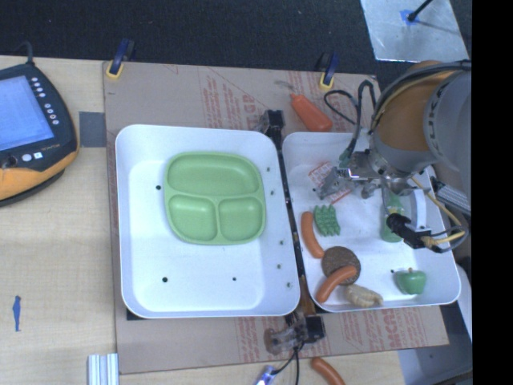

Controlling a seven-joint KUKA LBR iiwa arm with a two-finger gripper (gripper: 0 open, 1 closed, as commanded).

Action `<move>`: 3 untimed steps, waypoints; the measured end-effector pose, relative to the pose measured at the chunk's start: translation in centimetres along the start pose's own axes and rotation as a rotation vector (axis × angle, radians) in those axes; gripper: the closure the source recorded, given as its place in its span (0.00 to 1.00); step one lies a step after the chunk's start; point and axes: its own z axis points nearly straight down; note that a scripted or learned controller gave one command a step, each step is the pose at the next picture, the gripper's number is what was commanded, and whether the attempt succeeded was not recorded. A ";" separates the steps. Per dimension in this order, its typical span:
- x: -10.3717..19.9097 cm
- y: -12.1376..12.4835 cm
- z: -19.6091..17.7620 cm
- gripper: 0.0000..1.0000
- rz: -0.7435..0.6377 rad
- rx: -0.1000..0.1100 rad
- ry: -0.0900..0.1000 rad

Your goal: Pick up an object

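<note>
Fingers (331,186): we read them as spread apart, low over the upper-left part of the shallow white right-hand bin (449,297), with nothing between them. The view is cluttered there, so we hold that loosely.

Arm: grey arm with orange band (409,123) reaches in over the right-hand bin's far side.

Nearest candidate: small green ridged toy (326,220), just below the fingers and lying flat on the bin floor, apart from them.

Other candidates: orange sausage-shaped toy (310,234) beside the ridged one; brown round patty (341,260) with a second orange sausage toy (334,283) leaning on it; pale beige lump (362,297); small green apple-like toy (410,281) at the near right corner.

Left bin: shallow white left-hand bin (136,295) holds a green divided plastic plate (215,196).

Outside bins: orange carrot-like toy (310,112) on the counter (56,247).

Done: approach into the bin, as we judge it.

Left: close on an object and lift it. No grasp is made yet.

Progress: early, pre-grasp.
</note>
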 end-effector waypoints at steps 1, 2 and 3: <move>0.1 1.4 0.0 0.00 -0.001 -0.003 -0.001; -0.2 4.4 0.0 0.00 0.001 -0.003 0.002; 0.6 2.1 0.1 0.00 0.001 -0.001 0.000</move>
